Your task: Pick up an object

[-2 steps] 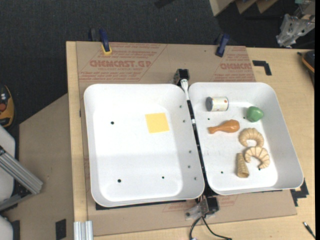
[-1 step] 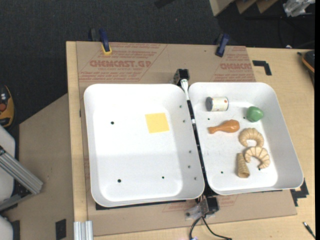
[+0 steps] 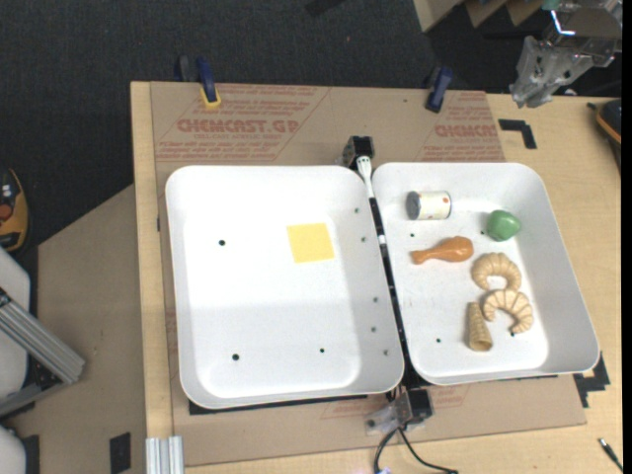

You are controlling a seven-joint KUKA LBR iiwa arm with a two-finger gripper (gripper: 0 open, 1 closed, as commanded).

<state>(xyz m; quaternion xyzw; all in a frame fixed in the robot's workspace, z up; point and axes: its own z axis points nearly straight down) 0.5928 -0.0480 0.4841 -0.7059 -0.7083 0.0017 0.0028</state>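
In the left bin [image 3: 197, 294] a flat yellow square [image 3: 310, 243] lies alone. The right bin [image 3: 553, 344] holds a white cylinder [image 3: 429, 204], a green ball [image 3: 503, 225], an orange-brown drumstick [image 3: 442, 253], two tan croissants [image 3: 496, 270] [image 3: 511, 309] and a small tan cone [image 3: 478, 326]. My gripper [image 3: 541, 75] hangs at the top right, beyond the far right corner of the right bin and high above the bench. It is well away from every object.
Both bins rest on a cardboard sheet [image 3: 148, 265] held by blue clamps [image 3: 207, 85] [image 3: 438, 87] at the back. A black bracket [image 3: 358, 151] sits between the bins at the far side. Cables [image 3: 405, 442] lie at the front.
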